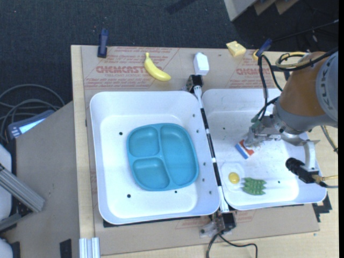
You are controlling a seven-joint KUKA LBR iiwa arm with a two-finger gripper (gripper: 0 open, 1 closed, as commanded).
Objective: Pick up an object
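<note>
Bench bears two bins; the right bin (279, 98) holds a striped block (244, 150), egg (233, 178) and green toy (254, 186). Gripper (257, 135) sits just above the block (finger state indiscernible). Recommend descending squarely over the block before closing.

your bench (134, 66) is a pale wooden top with red lettering printed along its far strip. two shallow white bins sit side by side on it, touching along their inner edges: the left bin (107, 144) is the larger, and the right bin (226, 104) is beside it. on the bare far strip you have a yellow toy banana (156, 69) lying behind the left bin, a small white block (201, 63) near the seam between the bins, a pale yellow wedge (235, 49) at the back edge behind the right bin, and a dark blue clip (102, 42) at the far left corner.
</note>
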